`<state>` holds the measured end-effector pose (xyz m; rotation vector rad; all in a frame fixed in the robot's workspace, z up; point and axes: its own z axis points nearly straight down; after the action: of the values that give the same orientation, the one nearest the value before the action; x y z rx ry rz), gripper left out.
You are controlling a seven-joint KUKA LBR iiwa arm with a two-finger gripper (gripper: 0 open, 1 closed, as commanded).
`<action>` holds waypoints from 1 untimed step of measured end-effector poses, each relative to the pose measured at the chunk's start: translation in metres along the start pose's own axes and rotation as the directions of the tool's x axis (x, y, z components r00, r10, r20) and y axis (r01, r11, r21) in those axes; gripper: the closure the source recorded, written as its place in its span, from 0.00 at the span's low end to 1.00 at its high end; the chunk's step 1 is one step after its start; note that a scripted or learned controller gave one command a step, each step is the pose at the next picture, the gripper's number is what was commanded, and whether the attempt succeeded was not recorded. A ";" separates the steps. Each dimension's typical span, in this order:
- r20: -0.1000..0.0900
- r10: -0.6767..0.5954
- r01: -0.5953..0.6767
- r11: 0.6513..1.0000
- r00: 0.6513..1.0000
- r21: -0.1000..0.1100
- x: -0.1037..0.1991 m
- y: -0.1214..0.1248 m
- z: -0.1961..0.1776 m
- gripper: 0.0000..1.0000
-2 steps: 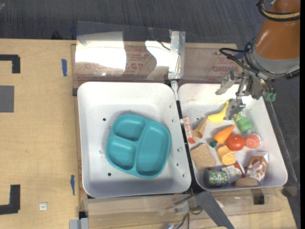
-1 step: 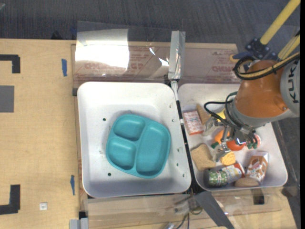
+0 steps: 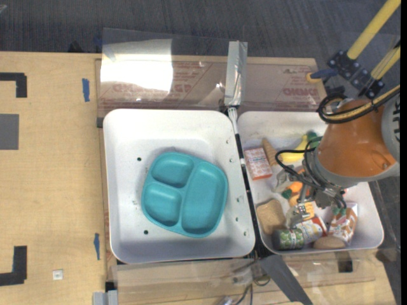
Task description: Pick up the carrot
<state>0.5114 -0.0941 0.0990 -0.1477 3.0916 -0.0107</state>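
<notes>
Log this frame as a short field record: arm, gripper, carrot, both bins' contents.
arm: KUKA arm reaching in from the right, over the right bin
gripper: gripper low among the clutter; jaws' state unclear
carrot: orange piece next to the gripper, partly hidden; grasp not confirmed
left bin: left bin holds a teal divided plate
right bin: mixed toy food and packets, green can near front

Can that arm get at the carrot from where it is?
Probably yes. The end effector hangs in the right bin, right beside the carrot; packets crowd around, but the carrot's top looks uncovered.
</notes>
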 end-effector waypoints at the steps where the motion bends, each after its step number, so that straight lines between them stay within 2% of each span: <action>1: 0.001 -0.003 0.003 1.000 1.000 0.000 -0.002 0.001 -0.010 1.00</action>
<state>0.5125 -0.0929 0.1093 -0.1523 3.0901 -0.0114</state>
